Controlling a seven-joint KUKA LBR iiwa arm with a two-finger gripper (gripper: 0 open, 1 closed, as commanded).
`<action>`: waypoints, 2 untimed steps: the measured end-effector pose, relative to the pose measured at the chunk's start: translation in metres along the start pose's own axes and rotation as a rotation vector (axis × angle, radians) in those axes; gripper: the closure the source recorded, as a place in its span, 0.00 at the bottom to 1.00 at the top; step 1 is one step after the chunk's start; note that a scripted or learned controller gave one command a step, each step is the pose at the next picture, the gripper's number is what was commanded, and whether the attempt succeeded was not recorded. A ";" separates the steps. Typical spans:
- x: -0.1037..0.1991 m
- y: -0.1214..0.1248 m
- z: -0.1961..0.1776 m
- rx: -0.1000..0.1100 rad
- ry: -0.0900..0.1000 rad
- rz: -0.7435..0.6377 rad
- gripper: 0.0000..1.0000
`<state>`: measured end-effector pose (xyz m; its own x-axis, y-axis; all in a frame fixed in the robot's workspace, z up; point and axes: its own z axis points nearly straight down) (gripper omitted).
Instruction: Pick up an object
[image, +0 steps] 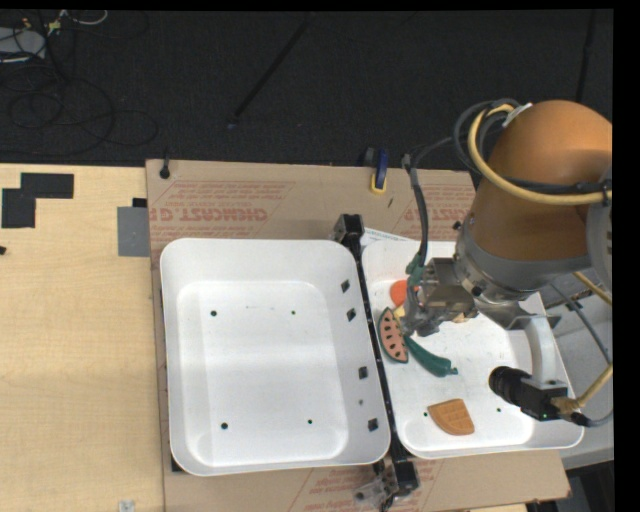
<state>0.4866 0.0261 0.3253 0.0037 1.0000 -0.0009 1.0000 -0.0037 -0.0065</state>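
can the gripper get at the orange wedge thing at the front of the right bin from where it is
Probably yes. The orange wedge lies alone on bare bin floor, nothing on top, and the gripper hangs nearby over the same bin.

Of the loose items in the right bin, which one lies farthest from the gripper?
The orange wedge near the bin's front edge. The watermelon slice, teal piece and red-orange item all crowd beside the gripper.

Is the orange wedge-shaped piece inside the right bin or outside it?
Inside. The orange wedge lies flat on the floor of the right bin, near its front rim.
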 end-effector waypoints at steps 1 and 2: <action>0.009 0.028 -0.060 -0.011 0.001 -0.005 1.00; 0.066 0.041 -0.144 -0.013 0.003 -0.009 1.00</action>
<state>0.5292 0.0917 0.4684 -0.0054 1.0000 0.0020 1.0000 0.0053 0.0062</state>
